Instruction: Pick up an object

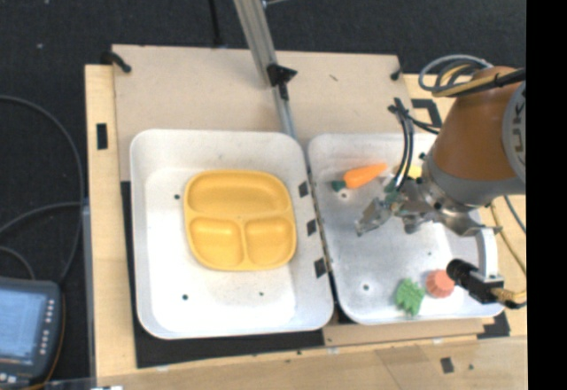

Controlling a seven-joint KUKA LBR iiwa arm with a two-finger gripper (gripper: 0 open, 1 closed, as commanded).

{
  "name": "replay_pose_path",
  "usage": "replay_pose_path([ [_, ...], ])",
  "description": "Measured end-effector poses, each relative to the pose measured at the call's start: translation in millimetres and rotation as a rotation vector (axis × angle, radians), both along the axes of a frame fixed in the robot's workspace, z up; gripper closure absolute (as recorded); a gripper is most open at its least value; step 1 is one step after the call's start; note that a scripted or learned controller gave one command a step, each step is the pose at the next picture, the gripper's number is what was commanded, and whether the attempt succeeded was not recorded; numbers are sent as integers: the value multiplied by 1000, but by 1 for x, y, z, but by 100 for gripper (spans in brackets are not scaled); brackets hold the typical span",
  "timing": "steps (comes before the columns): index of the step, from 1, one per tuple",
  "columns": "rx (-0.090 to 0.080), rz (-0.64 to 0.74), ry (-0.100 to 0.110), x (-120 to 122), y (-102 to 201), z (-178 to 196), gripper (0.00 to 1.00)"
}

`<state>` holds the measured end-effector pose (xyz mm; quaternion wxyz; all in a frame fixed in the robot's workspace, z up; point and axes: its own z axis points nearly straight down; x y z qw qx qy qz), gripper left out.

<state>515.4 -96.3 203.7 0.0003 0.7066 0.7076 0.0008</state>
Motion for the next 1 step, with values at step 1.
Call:
replay_pose_path([
  [1, 0, -3, -1, 0, 0, 0, 0],
])
